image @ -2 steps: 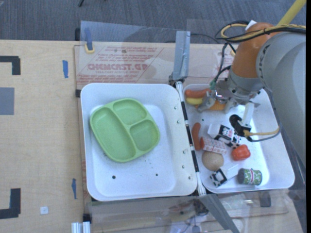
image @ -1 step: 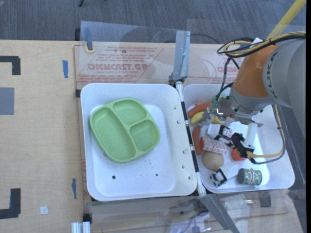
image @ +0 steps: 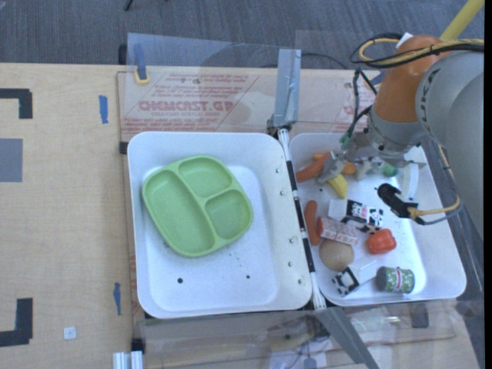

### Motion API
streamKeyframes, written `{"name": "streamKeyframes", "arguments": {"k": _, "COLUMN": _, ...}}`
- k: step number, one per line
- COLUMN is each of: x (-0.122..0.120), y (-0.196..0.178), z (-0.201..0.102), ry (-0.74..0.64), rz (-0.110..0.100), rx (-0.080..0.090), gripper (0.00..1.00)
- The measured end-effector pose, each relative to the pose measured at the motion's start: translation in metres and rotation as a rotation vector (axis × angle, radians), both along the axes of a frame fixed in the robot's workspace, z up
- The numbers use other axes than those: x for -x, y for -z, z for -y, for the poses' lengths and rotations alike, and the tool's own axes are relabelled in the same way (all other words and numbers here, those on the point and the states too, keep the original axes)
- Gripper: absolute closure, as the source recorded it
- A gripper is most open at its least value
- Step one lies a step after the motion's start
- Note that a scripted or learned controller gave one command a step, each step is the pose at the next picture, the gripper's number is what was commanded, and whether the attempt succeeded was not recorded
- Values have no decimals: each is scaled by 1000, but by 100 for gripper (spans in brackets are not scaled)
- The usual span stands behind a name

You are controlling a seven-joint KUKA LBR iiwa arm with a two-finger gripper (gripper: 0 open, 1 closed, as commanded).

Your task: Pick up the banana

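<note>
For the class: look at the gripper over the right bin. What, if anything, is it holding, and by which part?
It cannot be told. The gripper is down at the banana in the right bin, but a hold is not visible.

Arm: smooth rounded grey casing, bright orange band above the wrist. Yellow and black cables loop beside the band. Hand: grey metal, small green detail near its base.
</note>
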State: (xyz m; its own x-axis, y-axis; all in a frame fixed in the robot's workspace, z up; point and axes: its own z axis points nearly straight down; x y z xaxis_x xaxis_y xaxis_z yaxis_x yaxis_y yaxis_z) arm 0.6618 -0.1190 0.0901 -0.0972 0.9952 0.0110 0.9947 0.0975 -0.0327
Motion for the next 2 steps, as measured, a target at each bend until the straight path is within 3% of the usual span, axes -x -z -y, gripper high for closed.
{"name": "streamKeyframes", "arguments": {"k": 1, "x": 1, "y": -9, "z": 7, "ry": 4, "rz": 0, "rx": 11, "gripper": 100}}
{"name": "streamKeyframes", "arguments": {"k": 2, "x": 9, "y": -95, "z": -70, "ry": 97, "rz": 36, "rx": 10, "gripper": 100}}
